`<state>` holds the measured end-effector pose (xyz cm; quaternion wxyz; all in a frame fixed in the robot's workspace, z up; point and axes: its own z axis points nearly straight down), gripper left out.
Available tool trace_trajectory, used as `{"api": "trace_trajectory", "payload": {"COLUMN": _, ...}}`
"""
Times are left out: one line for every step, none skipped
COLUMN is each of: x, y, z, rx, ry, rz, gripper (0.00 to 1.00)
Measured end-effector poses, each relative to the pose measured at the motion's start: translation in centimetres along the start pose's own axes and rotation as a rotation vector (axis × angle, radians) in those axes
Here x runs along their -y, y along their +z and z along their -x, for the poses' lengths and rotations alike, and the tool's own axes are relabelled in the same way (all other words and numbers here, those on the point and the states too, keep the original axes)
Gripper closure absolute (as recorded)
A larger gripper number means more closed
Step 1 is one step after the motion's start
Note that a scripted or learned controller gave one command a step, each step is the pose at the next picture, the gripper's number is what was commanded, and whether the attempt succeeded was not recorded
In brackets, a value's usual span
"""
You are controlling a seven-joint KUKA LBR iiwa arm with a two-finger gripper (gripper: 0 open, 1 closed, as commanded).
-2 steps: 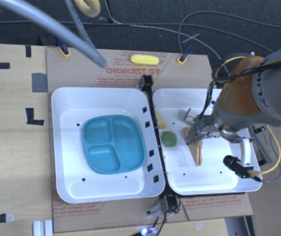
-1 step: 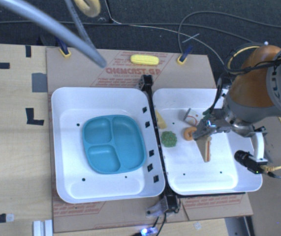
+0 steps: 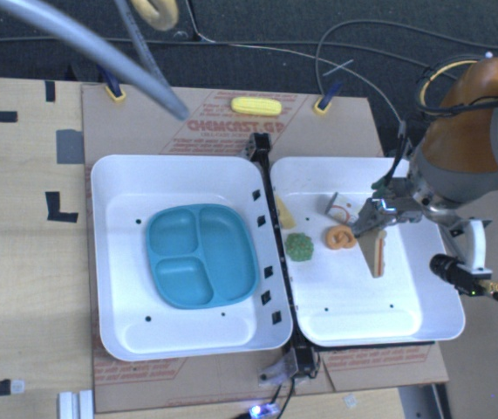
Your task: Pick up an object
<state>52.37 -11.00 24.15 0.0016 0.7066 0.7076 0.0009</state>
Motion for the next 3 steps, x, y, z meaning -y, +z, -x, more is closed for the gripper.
{"api": "trace_trajectory", "payload": {"x": 0.0, "y": 0.2, "z": -6.4, "rx": -0.002, "ry": -0.005, "rz": -0.005, "gripper": 1.00}}
{"api": "trace_trajectory", "payload": {"x": -0.7, "y": 0.0, "z": -12.3, "rx": -0.003, "ry": -0.006, "rz": -0.005, "gripper": 1.00}}
{"api": "trace_trajectory", "payload": {"x": -1.0, "y": -0.2, "z": -18.2, "rx": -0.002, "ry": -0.006, "rz": -0.005, "gripper": 1.00}}
